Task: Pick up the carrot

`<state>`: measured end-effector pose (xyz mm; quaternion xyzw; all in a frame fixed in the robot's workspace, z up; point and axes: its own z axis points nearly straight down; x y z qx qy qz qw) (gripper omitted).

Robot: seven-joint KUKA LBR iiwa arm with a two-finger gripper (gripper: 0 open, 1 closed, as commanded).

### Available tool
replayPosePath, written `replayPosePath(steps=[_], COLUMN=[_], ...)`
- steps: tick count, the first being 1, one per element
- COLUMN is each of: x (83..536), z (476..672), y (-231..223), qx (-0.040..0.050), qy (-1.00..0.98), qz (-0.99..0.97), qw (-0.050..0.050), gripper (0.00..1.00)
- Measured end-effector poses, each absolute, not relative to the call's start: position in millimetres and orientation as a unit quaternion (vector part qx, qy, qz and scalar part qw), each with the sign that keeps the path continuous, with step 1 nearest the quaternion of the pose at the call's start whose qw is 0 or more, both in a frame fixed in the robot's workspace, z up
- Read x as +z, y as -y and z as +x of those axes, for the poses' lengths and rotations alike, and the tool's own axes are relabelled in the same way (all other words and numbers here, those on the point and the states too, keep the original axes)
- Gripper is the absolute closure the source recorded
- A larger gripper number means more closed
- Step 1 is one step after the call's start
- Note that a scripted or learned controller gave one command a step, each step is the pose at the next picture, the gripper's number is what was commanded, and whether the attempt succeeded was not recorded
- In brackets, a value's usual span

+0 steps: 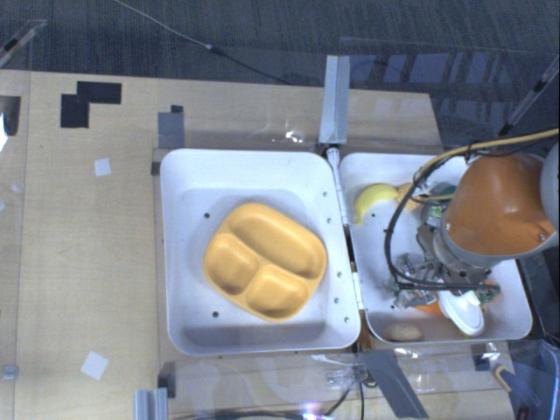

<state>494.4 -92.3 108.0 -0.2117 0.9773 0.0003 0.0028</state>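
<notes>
Wooden bench (87,261), pale, seen from above at a slant. Black patches near its upper left corner, small white squares scattered on the left side.

Two shallow white bins side by side at centre. Left bin (184,191) is the larger in the view. Right bin (372,322) touches it along a shared seam, with a grey metal post (334,99) standing just behind that seam.

Arm (494,208) reaches in from the right and hangs over the right bin. Its orange band is the broad dome covering the bin's right half. Black cables loop from the wrist down toward the bin floor, and one yellow cable runs off to the right edge.

Yellow tray (265,259), three compartments, lies tilted in the middle of the left bin, apart from all four walls.

Gripper (418,289) points down into the lower part of the right bin, low near the floor. Wrist and cables hide the fingers, so whether it is open or closed cannot be told.

Lemon (374,201), yellow, sits in the upper left of the right bin, near the seam, well apart from the gripper.

White cup-like object (464,313) lies near the bin's lower wall, just right of the gripper.

Carrot (427,305): a small orange patch shows directly under the gripper, between it and the white object. Most of it is hidden.

Brown potato-like lump (404,331) rests against the lower wall, just below the gripper.
</notes>
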Motion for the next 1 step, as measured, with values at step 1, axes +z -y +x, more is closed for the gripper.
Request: replayPosePath(steps=[1], x=[224.5], z=[506.4], y=[172.5], qx=[-0.0042], qy=[-0.99], qz=[-0.142], qw=[0.008], gripper=[1.0])
